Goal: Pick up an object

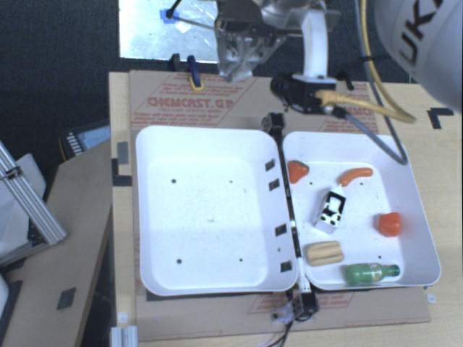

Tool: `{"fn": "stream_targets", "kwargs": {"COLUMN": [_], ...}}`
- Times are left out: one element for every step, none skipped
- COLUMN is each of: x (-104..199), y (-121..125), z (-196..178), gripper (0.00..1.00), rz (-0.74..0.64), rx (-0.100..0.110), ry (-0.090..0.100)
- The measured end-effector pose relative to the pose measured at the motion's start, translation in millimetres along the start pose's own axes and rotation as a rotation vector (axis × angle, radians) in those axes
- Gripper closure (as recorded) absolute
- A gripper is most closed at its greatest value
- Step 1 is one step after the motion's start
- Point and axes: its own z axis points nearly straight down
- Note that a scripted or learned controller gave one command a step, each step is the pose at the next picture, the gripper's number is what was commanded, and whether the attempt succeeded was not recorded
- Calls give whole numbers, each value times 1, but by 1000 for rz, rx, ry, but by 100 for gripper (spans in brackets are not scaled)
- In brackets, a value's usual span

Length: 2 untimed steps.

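The right bin (416,215) holds several small things: an orange-red piece (297,170) at its upper left, an orange sausage (355,175), a black-and-white cow figure (331,212) in the middle, a red-orange lump (389,224) at the right, a tan hot-dog bun (323,252) and a green bottle (370,272) lying along the front edge. My gripper (237,65) hangs high above the bench's far edge, behind the left bin (155,215), with nothing visible in it.
A cardboard sheet (181,101) lies under both bins. A blue and yellow clamp (194,74) sits on its far edge. An aluminium rail (29,201) leans at the left, beside the bench.
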Motion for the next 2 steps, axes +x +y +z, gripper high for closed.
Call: {"fn": "stream_targets", "kwargs": {"x": [-53,-13], "y": [59,4], "z": [13,29], "gripper": [100,100], "rz": [13,1], "rx": [1,5], "ry": [-4,-1]}}
